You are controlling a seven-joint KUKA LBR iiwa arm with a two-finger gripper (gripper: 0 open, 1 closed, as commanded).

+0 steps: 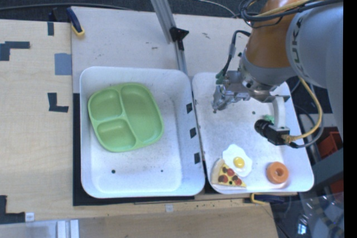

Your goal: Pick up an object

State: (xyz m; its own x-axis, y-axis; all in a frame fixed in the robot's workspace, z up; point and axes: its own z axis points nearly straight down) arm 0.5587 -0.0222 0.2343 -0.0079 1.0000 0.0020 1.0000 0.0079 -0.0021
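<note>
Down at the near edge of the right bin, three toy foods sit in a row: a pizza slice in the near-left corner, a fried egg touching it just behind, and an orange doughnut off to their right, apart from both.

Moving back, the gripper hangs over the far-left part of that same bin, above bare white floor, with nothing between its fingers. Whether those fingers are spread or closed, I cannot tell; they blur into a small dark cluster.

And here is the relation that matters: every candidate lies toward the near edge from the gripper, the egg and pizza slightly to its right, the doughnut farther right. The egg looks the closest target. The pizza's long axis runs roughly along the bin's near wall, its tip pointing right, so I judge a grasp across its width would suit.

Farthest left, the other bin holds a green divided plate, well apart from the gripper.
</note>
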